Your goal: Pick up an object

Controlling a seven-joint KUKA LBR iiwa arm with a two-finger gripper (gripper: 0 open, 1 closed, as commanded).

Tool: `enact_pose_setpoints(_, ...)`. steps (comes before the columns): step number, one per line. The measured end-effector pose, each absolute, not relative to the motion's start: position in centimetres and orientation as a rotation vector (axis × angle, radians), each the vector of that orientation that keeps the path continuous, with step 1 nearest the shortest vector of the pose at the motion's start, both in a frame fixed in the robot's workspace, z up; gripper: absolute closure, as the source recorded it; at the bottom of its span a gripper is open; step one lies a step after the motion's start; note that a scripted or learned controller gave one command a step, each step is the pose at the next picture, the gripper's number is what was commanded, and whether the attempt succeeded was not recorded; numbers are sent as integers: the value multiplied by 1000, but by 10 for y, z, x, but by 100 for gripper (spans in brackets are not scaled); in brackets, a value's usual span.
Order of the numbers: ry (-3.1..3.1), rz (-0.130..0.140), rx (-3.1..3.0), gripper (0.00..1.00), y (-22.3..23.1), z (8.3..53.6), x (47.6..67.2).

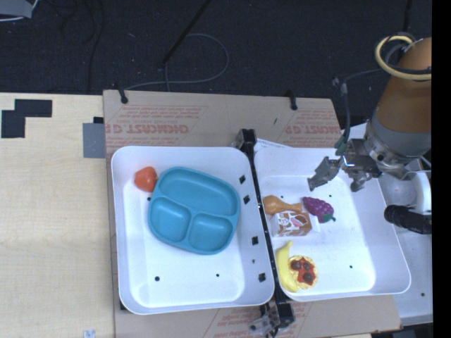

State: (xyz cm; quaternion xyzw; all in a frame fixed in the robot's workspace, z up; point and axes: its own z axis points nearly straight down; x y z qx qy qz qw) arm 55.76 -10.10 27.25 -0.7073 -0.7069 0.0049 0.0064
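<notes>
Candidate object: the purple grape cluster, lying in the right bin toward its far-left part, just right of the chicken drumstick and touching or nearly touching the small printed packet below it. It sits nearest the hand.

Handling, judged: a toy food piece, probably hollow plastic or rubber, so light and not fragile. The surface looks bumpy and slightly glossy, so a pinch on the lobes may slip. Best hold is across the short width of the cluster, at its middle, with fingers coming straight down. The packet close alongside leaves little room on the near side; a finger may land on it.

Appearance: deep purple, oblong, lumpy, with a small dark green stem bit at its right end.

Other items in the right bin: the drumstick is tan-orange and elongated; a yellow banana lies at the near-left corner beside a pizza slice with red dots.

Hand: hovers over the far part of the right bin, up and right of the grapes, apart from them. Fingers look spread, with nothing between them.

Left bin holds a blue divided plate and an orange-red tomato at its far-left. Both bins rest on cardboard on the surface.
</notes>
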Motion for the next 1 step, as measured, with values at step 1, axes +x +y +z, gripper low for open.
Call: enact_pose_setpoints(1,-2220,3,-2218,0,-101,279,559)
